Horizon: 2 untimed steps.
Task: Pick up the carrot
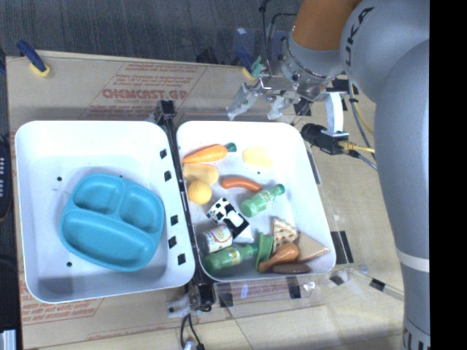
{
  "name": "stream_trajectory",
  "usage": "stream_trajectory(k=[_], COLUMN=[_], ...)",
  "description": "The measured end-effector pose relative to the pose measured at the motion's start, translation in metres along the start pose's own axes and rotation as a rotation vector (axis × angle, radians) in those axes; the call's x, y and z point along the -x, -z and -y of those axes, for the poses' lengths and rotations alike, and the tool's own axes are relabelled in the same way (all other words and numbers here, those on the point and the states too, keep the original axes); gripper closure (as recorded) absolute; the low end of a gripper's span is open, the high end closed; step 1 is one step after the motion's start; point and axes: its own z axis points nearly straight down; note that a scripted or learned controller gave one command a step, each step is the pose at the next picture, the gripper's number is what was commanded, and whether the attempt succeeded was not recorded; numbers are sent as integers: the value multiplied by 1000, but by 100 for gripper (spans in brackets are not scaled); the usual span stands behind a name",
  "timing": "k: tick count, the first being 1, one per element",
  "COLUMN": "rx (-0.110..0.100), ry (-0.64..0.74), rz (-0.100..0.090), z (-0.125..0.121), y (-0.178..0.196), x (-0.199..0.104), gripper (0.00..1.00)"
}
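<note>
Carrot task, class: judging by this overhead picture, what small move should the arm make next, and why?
Probably shift the gripper toward the left and lower it over the carrot. The gripper hovers above the right bin's far rim with nothing between its fingers, while the carrot lies untouched at the bin's far left corner.

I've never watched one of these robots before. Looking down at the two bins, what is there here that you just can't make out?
- Gripper, camera view: small and blurred above the right bin's far rim.
- Brown items at the near right corner: piled under green bottles; kind unclear.
- Can: label too small to read.
- Carrot: plain, lying untouched at the far left.
</note>
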Motion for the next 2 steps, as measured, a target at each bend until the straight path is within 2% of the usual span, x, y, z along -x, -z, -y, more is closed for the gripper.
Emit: stream_trajectory(k=[1,2], rx=[-17,-6], ry=[114,-10], rz=[-1,-2], z=[-1,-5], y=[-173,-198], x=[21,2], gripper=[0,0])
